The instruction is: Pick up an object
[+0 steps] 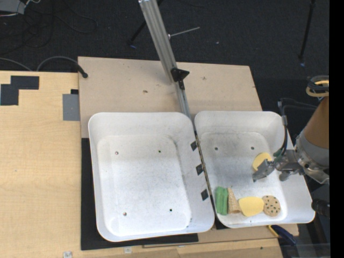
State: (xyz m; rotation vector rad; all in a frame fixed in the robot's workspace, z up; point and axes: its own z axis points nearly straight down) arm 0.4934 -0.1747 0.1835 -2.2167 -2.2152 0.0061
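The gripper (264, 171) sits low in the right bin (236, 123), right against a pale yellow piece (262, 159), probably to grasp it. Whether that piece lies between the fingers, I cannot tell.

Along the near wall lie a green block (221, 200), a tan sponge-like piece (233, 200), a yellow piece (250, 206) and a cookie (271, 205).

The arm's wrist is cut off at the right.

The arm (321, 130) shows an orange band above a grey wrist; below it sits a dark grey metal gripper (267, 171) with angular parts and a thin cable.
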